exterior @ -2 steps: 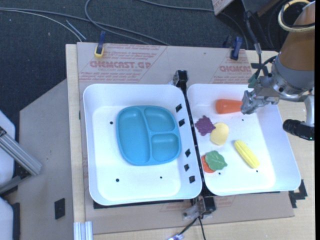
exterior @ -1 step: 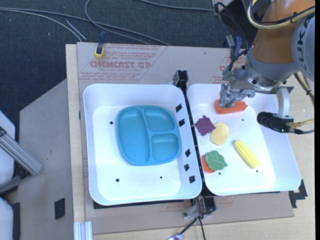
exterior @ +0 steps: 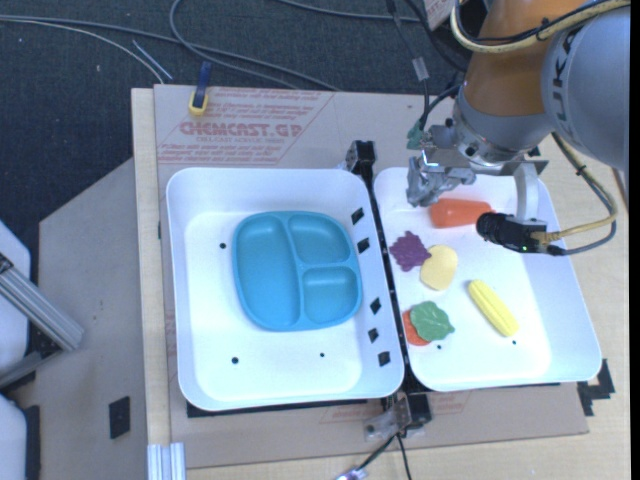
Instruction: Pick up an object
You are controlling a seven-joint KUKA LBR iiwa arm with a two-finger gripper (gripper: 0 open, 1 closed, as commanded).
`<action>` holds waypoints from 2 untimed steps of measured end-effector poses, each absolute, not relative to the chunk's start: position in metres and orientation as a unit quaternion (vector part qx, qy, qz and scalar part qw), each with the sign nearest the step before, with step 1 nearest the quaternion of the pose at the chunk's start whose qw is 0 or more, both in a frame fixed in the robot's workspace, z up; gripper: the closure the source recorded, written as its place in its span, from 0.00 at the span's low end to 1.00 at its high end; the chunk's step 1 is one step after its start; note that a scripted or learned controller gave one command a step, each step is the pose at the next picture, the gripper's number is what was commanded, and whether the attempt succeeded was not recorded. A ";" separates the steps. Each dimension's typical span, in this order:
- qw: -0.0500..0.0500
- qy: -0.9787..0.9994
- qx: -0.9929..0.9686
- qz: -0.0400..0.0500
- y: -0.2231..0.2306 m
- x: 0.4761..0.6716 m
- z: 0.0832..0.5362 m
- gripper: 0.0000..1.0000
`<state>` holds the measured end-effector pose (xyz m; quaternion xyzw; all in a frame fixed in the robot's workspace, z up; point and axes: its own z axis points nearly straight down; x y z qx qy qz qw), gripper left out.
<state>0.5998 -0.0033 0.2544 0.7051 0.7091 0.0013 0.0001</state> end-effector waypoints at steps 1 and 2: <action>0.000 0.709 0.705 0.001 0.042 0.622 0.242 1.00; 0.000 0.709 0.705 0.001 0.092 0.627 0.243 1.00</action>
